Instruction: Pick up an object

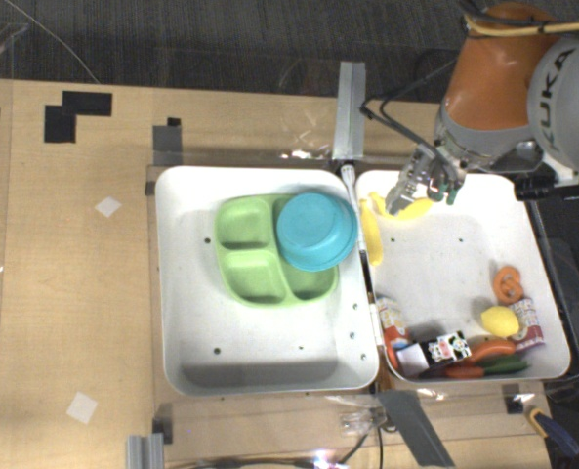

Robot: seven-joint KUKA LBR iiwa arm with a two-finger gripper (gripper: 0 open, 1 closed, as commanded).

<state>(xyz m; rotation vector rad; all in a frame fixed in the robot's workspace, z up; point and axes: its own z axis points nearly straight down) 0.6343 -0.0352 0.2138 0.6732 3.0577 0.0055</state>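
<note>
My gripper (413, 191) hangs over the back left corner of the right bin (465, 252), under the grey wrist with its orange band. A yellow banana-like object (372, 225) lies along that bin's left wall, and its other end shows just below the gripper. The gripper is at or just above the yellow object, and contact cannot be judged. At the bin's front right lie an orange pretzel-shaped piece (509, 281), a yellow lemon (499, 320) and a red-and-white packet (529, 326).
The left bin (186, 311) holds a green divided plate (255, 262) with a blue bowl (314, 231) on its right part. Along the right bin's front edge lie a small bottle (392, 322), a black-and-white box (445, 348) and red and green vegetables (479, 364).
</note>
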